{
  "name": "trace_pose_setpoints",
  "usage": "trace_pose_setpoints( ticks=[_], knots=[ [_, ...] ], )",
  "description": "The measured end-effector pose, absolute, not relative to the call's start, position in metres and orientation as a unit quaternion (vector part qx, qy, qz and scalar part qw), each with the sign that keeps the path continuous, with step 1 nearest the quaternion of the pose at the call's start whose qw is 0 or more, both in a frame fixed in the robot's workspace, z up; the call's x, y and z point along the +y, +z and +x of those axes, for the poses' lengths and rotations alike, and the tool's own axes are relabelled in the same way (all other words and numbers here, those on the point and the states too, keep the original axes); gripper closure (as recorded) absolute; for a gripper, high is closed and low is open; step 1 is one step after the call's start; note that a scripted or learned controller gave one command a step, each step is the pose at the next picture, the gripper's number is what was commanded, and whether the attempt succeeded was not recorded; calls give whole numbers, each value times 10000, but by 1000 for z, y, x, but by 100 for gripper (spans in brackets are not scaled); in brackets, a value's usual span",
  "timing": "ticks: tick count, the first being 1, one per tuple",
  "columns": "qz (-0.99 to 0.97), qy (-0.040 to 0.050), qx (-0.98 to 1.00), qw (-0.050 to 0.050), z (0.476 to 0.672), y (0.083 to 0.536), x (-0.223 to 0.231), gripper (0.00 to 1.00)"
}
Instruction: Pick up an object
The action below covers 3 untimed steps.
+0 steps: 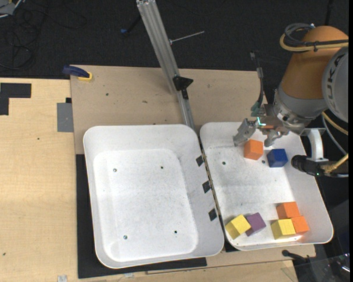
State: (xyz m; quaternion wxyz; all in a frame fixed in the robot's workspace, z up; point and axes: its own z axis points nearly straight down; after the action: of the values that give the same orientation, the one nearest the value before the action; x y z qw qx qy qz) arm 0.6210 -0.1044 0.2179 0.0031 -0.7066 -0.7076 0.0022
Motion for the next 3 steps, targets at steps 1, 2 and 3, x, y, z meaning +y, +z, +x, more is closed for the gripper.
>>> trace_pose_setpoints(
  ticks=[1,2,3],
  knots=[
    [-7070,8,-7072,14,622,220,-105,0],
    [-7064,27,-7078,37,628,159,-101,0],
    [-7075,11,-7067,14,631,117,-102,0]
  ],
)
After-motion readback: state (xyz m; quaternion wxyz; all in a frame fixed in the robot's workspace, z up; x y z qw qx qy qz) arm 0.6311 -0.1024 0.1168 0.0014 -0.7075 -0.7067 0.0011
